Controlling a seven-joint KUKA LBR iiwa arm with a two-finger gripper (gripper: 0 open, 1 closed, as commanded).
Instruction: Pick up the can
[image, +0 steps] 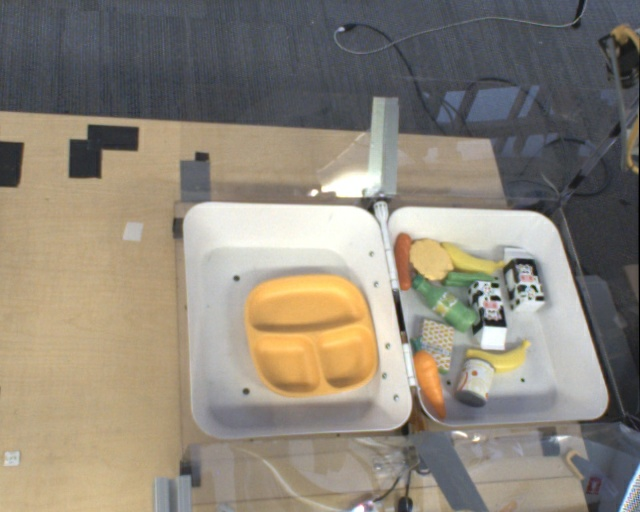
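Looking down at a slant on the bench (90, 330), the view does not allow the gripper's state, released or clenched, to be told.

Nearest, in the lower part of the right bin (585, 385), the can (474, 381) lies tilted on the bin floor, its white body with a red label and its darker end turned toward the lower edge of the frame. Just left of it lies an orange carrot (430, 383), close against the bin's left wall. Touching or nearly touching the can at its upper right is a small yellow banana (514, 354).

Above these sit a patterned packet (436, 335) and a white block (492, 337) — then a green bottle (445, 303) lying slantwise beside a cow-patterned carton (488, 298). A second cow-patterned carton (523, 282) rests further right. Toward the bin's upper left lie a red sausage-shaped piece (403, 260), a round tan cracker (432, 259) and a second banana (472, 263), packed close together.

The left bin (215, 300) holds one orange divided tray (310, 333) at its middle, well apart from the can.

Beyond the bins an upright metal post (384, 150) stands at their shared seam — behind it, a dark carpet (200, 50) crossed by a cable (430, 75) in the upper right of the frame.
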